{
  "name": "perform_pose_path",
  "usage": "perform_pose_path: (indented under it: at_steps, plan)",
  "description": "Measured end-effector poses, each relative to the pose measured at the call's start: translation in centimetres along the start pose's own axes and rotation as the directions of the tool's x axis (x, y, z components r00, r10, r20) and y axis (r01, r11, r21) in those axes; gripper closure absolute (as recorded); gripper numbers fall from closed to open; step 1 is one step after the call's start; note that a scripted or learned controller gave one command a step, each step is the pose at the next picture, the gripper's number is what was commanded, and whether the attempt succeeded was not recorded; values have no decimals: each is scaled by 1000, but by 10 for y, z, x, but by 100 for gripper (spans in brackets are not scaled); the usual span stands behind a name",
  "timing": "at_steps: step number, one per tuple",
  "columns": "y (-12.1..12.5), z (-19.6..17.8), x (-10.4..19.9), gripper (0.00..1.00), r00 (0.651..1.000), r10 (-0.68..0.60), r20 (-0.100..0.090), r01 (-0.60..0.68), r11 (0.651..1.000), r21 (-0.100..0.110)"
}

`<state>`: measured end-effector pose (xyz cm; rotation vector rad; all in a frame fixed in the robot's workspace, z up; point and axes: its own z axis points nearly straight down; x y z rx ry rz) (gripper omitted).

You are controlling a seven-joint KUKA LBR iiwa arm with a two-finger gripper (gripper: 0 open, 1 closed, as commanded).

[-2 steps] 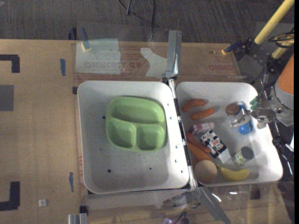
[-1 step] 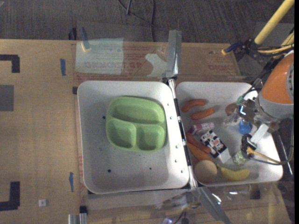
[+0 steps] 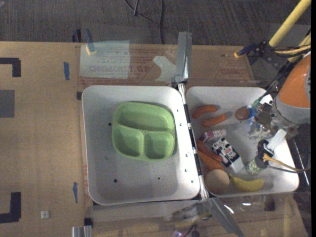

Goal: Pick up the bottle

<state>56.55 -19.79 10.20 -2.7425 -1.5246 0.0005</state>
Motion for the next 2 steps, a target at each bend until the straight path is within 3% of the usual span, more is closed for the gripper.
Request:
perform_pose_path:
  at_steps: [1, 2]
  plan:
    - [-37, -133, 38, 100, 954, 301, 2, -301, 954, -3]
    - [-71, -125, 17, 100, 784, 620, 4, -620, 784, 1]
